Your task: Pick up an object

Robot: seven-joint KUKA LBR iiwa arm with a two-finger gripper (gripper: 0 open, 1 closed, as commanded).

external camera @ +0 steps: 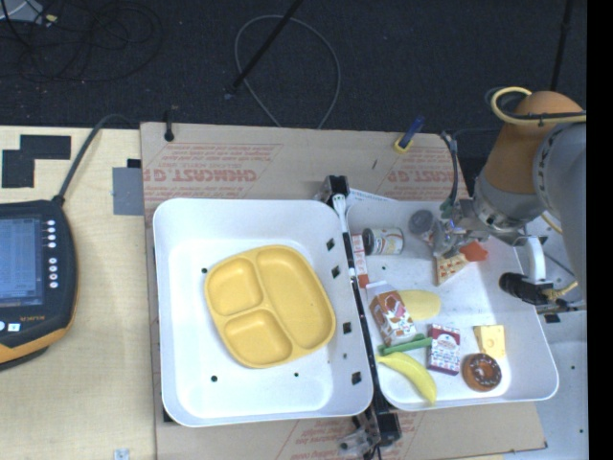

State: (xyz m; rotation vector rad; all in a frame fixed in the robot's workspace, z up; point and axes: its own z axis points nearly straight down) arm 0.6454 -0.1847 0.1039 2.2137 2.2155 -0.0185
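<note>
Bins first: two shallow white ones side by side on the table, the left bin with just one thing in it, a yellow three-compartment plate sitting tilted about in the middle. The right bin is where the clutter is, I count roughly nine small items: one little jar lying on its side near the divider, one pizza slice toy, one pale yellow lemon-ish piece, one red and white snack pack, one small red carton, one green bean pod, one banana, one chocolate donut and one cheese wedge. One arm comes in from the right, and its gripper is down in the top part of the right bin, right over the pizza slice; can't tell how the fingers stand or whether they have anything. The bins rest on a brown cardboard sheet with red print, on a light table. One teach pendant with an orange edge lies off to the left, and beyond the table is dark carpet with loose cables.
</note>
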